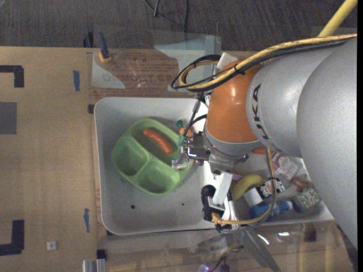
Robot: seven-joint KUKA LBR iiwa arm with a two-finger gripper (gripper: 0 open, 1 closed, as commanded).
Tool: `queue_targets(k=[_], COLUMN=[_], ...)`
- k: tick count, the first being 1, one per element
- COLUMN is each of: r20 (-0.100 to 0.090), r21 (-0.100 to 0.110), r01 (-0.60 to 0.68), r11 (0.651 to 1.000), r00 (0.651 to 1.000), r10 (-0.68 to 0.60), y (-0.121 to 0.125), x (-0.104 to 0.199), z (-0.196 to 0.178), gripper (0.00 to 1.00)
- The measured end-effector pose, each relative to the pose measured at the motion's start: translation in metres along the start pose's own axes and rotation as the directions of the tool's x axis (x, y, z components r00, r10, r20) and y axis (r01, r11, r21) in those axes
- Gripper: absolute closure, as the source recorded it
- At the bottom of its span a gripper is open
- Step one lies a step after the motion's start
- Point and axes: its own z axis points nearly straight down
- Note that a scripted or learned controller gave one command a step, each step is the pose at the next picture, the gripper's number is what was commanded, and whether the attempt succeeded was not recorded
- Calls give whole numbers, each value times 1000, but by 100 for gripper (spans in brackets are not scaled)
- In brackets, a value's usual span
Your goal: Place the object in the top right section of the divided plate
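Pincer (pixel 182 152) state I cannot tell; it hangs at the right rim of the green divided plate (pixel 146 156), mostly hidden under the orange band (pixel 229 109) of the arm.

From the left: the desk (pixel 45 152), then the left white bin (pixel 113 208) holding one plate with three sections. One orange, sausage-shaped object (pixel 157 140) lies in the upper section, just left of the pincer, its long axis slanting from upper left to lower right. To my eye it already rests in the target section.

Further right, the second bin (pixel 320 213) holds one banana (pixel 249 185), one blue bottle (pixel 271 209) and several small packets.
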Motion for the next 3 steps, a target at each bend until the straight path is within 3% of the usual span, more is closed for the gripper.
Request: queue_targets(k=[1,2,3], r20=[0,0,-20], r21=[0,0,-15], r01=[-6,-6,35], r11=[1000,1000,999], r00=[1000,1000,999], r10=[6,6,-35], y=[1,1,-16], x=[-2,-2,-8], z=[-9,-9,79], gripper=[100,0,0])
